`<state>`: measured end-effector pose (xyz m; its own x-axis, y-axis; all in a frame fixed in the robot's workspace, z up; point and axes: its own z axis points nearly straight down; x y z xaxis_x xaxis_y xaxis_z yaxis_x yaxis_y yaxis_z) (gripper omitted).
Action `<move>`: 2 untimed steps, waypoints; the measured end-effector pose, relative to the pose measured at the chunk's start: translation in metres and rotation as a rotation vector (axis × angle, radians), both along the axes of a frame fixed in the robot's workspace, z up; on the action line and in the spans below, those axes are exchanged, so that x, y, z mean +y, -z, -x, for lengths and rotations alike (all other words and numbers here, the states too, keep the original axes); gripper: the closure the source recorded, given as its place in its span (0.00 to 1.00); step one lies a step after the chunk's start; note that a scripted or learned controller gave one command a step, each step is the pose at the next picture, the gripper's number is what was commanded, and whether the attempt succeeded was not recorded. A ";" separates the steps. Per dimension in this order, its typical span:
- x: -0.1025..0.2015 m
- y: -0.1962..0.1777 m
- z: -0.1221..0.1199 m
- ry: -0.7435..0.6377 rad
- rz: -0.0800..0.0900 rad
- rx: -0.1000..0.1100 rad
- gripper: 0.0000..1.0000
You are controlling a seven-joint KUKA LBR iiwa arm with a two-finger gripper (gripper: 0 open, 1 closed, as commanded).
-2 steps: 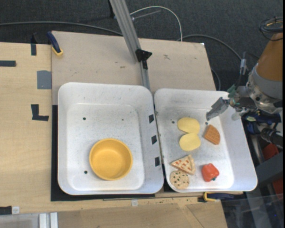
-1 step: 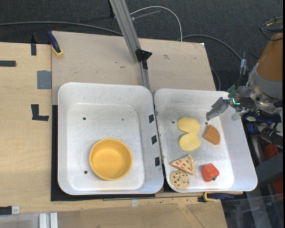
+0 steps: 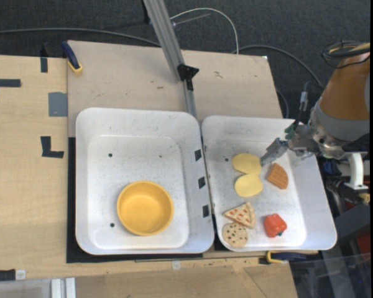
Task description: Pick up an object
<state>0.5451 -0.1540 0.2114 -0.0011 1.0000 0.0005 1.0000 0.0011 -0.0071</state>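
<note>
Five food pcs in right bin, one yellow bowl in left bin; claw state can't tell.

— Grey casing on the arm?
— Grey, yes, rounded and smooth, with a broad orange band above the wrist.
— And beyond the wrist?
— Darker, narrower metal tapering to a slim grey gripper (small green spot near its base).
— Cables?
— Thin dark ones looping over the top of the orange part.
</note>
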 end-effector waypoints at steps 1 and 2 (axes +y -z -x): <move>0.005 0.060 -0.006 -0.001 0.000 0.000 0.00; 0.011 0.123 -0.006 -0.001 0.001 -0.004 0.00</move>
<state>0.5507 -0.1433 0.0888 -0.0018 1.0000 -0.0008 1.0000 0.0018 -0.0027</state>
